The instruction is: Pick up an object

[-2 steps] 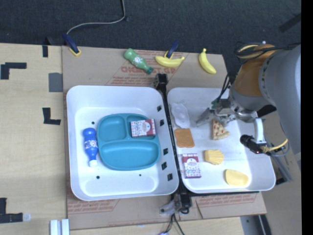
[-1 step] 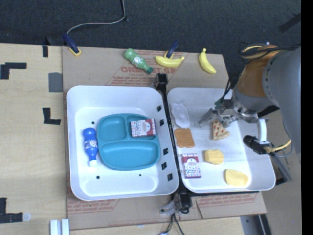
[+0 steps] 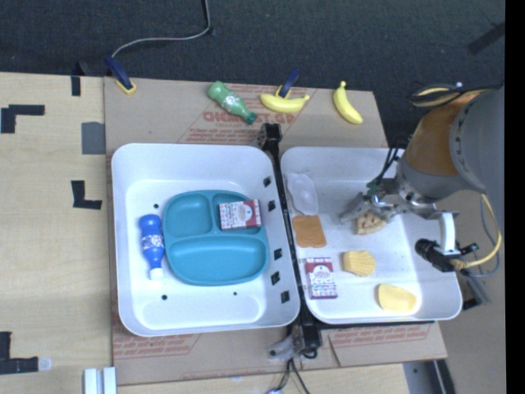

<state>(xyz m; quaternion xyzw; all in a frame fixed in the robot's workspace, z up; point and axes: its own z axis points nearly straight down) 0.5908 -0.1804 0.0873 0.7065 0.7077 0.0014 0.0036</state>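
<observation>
Landmark: right bin (image 3: 426, 167), all places given against it.
Claw (image 3: 371, 210): low over the bin's middle, just above a tan crumbly item (image 3: 370, 222); whether open or closed cannot be told, tips blurred against the item.
Task thing: tan crumbly item, near the bin's centre, judged the target by closeness; not seen held.
Neighbours in bin: orange square piece (image 3: 309, 231) toward the left wall; clear plastic piece (image 3: 303, 192) above it; red carton (image 3: 321, 277) at lower left; yellow block (image 3: 358, 263) just below the target; yellow rounded piece (image 3: 396, 298) at lower right.
Risk, slip: irregular, crumbly shape; likely to roll or squeeze out if gripped off-centre.
Risk, nudge: yellow block near; a wide descent may push it.
Risk, cable: black fitting and cable (image 3: 443, 254) hanging by the bin's right wall; possible snag on retreat.
Open room: bare floor in the upper right of the bin; straight lift judged free.
Edges: the target well apart from every wall.
Outside bin: left bin (image 3: 139, 167) with blue tray (image 3: 215, 249); two bananas (image 3: 348, 105) on the surface beyond the far wall.
</observation>
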